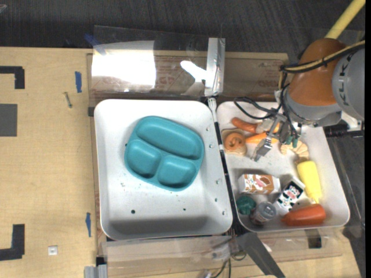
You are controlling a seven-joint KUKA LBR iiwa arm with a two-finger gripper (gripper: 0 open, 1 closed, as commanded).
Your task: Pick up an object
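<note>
The gripper [268, 145] is seen low over the back of the right bin [336, 172], hanging from the grey arm with its orange band [313, 74]. How far its fingers stand apart cannot be told, since cables and small objects crowd the same spot, and nothing is seen held between them.

The pickable objects all lie in the right bin. An orange carrot-like piece [246, 124] and a brown doughnut-shaped toy [235, 141] lie just beside the gripper on its left. A small printed carton [258, 183] sits nearer the middle, a yellow corn-like piece [309, 179] lies to the right, and a red-orange piece [304, 215], a black-and-white packet [290, 195], a grey can [265, 212] and a dark green object [246, 204] are gathered along the front wall. The left bin [110, 155] carries a teal divided tray [164, 152].

A miss is judged likely: the objects near the gripper are small, rounded and close together, so one could be nudged aside or two pinched at once. The loose cables could also snag.
</note>
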